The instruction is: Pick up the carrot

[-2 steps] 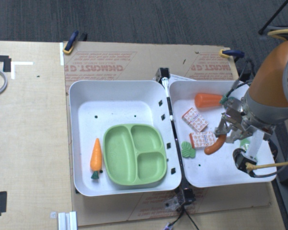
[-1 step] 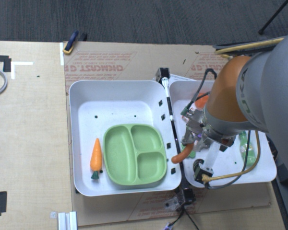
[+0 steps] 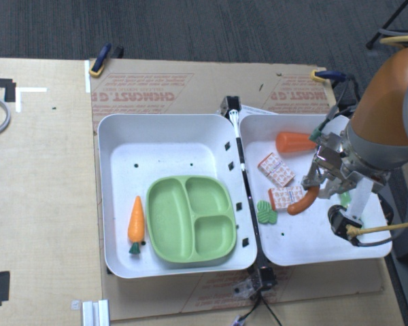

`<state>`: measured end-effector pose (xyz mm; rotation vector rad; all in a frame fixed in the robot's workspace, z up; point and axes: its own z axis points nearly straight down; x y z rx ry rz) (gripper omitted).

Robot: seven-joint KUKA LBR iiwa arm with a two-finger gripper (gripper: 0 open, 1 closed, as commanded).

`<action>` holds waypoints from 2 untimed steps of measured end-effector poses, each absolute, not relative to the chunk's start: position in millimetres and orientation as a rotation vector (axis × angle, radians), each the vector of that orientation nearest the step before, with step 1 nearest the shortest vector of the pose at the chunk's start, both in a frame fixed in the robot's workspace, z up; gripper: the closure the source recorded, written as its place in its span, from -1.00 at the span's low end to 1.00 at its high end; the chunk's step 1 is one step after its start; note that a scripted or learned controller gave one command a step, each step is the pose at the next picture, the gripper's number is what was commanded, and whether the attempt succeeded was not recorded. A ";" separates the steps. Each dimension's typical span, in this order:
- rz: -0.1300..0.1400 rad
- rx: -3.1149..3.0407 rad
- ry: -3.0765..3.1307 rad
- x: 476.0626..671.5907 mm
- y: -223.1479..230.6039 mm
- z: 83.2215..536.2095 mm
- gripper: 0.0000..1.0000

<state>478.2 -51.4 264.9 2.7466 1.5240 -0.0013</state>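
Carrot in left bin, long axis vertical, tip up; gripper state unclear.

Left bin: a green divided plate, with a carrot lying just beside its left edge.
Right bin: another carrot, two red-patterned packets, a sausage, a green leaf piece.
Gripper: over the right bin, above the sausage.
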 end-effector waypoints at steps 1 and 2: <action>-0.003 2.874 1.269 480.8 -85.4 262.3 1.00; -0.002 2.812 1.400 477.9 -142.4 298.5 1.00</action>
